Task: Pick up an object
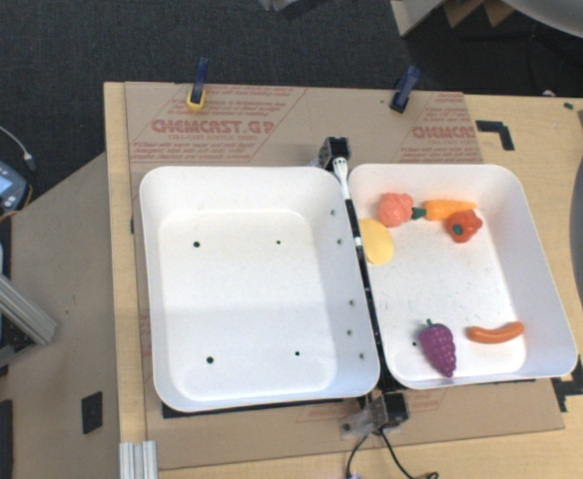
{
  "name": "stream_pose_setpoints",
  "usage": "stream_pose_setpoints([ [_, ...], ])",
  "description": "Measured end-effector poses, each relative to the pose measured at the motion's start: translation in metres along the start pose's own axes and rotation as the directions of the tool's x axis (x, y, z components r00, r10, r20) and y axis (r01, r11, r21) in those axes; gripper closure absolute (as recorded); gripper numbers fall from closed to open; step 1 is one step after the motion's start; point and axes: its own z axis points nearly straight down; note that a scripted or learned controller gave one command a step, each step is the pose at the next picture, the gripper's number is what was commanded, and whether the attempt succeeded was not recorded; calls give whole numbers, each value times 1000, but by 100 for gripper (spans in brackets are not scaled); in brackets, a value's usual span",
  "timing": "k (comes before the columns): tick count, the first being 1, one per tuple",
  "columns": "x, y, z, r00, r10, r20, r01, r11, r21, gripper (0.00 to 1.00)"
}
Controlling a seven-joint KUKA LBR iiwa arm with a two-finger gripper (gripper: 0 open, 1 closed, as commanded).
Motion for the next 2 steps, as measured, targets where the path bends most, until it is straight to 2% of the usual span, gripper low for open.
stream_pose_setpoints([
  [2,0,0,0,1000,0,0,0,1000,0,100],
])
